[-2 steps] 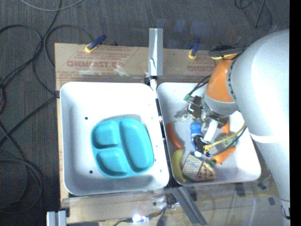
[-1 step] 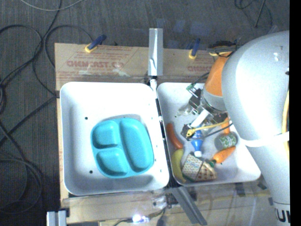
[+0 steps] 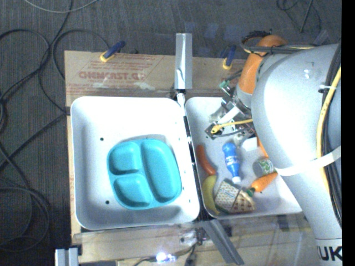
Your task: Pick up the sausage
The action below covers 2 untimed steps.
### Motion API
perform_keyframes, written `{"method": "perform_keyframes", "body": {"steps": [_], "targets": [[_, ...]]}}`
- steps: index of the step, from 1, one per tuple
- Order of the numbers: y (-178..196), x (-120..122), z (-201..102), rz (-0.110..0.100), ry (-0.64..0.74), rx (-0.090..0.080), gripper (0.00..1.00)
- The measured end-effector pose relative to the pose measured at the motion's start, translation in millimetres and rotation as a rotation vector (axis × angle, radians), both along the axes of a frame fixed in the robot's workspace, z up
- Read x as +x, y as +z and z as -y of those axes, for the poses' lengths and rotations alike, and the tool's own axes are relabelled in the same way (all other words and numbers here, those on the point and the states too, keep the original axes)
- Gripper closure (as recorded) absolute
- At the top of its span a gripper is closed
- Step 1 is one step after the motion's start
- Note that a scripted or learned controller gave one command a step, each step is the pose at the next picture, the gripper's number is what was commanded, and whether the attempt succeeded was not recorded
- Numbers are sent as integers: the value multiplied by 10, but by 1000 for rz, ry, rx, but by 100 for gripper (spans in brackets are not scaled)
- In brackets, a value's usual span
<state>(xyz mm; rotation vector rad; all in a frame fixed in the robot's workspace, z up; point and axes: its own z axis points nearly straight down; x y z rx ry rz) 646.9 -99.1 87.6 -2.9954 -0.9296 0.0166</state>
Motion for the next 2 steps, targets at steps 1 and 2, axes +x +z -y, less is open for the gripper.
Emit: {"method": "perform_keyframes", "body": {"steps": [1, 2], "targets": [[956, -326, -1016, 8, -215, -7, 0], [948, -973, -1028, 5, -196, -6, 0]]}}
